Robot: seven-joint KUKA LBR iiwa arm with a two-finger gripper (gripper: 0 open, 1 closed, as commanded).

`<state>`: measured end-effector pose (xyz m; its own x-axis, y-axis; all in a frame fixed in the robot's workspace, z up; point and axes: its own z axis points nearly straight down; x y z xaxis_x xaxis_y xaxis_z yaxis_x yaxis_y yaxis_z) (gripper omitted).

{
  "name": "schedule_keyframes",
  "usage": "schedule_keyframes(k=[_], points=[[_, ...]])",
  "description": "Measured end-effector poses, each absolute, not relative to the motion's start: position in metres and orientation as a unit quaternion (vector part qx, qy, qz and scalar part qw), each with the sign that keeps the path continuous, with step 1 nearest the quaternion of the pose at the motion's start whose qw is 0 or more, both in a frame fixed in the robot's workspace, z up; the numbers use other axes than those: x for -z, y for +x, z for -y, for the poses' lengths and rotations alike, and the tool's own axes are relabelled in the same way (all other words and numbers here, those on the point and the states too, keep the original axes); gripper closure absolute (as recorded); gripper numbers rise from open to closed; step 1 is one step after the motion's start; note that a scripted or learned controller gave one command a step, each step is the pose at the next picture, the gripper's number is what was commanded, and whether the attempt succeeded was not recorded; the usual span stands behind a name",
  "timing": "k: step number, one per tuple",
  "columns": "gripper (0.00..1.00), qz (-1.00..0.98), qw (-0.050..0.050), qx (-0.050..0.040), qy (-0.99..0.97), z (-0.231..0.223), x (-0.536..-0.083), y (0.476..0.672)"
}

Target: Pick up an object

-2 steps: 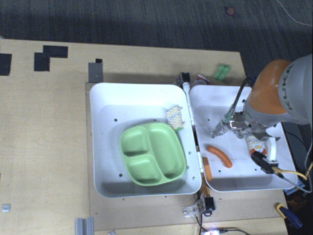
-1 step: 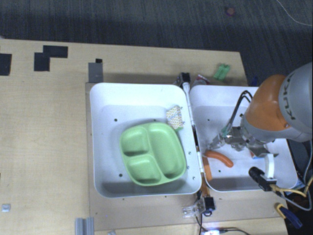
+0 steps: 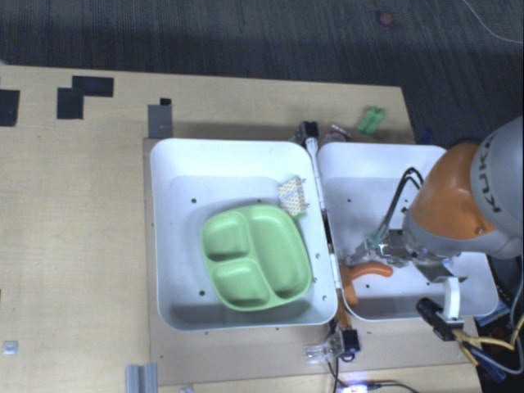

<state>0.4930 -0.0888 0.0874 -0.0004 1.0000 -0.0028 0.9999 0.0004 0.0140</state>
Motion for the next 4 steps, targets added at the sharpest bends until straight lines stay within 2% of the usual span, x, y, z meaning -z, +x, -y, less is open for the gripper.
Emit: schedule_keyframes(k=[1,2,3,4], points=[[1.0,-0.708,0.008,-0.0058,0.707,0.088,-0.099,0.495],[1.0,-0.707,0.001,-0.0004,0.707,0.172,-0.096,0.5],[1.0,-0.709,0.003,-0.0039,0.705,0.09,-0.087,0.629],[1.0,-0.708,0.002,-0.0008,0.706,0.17,-0.097,0.609]])
